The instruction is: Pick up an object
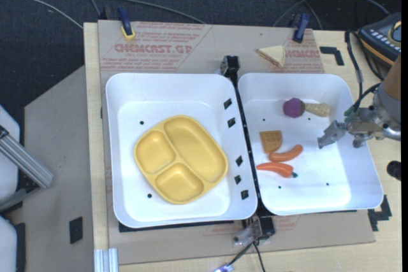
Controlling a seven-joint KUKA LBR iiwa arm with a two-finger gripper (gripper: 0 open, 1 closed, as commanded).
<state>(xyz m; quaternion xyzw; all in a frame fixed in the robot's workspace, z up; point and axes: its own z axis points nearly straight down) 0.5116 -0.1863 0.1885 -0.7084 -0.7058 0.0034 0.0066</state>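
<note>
Gripper point(343, 136) over right side of right bin point(357, 194), jaws apart, clamped on nothing. In same bin, left of gripper: cracker point(271, 139), hot dog point(286, 153), carrot point(276, 169) nearest. Farther back: purple ice-cream cone point(302, 107). In left bin point(121, 137): yellow divided plate point(180, 158). Beyond bins: sandwich wedge point(273, 55).

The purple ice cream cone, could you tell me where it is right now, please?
It lies in the right bin, near its back wall, above the waffle piece and left of the gripper.
</note>
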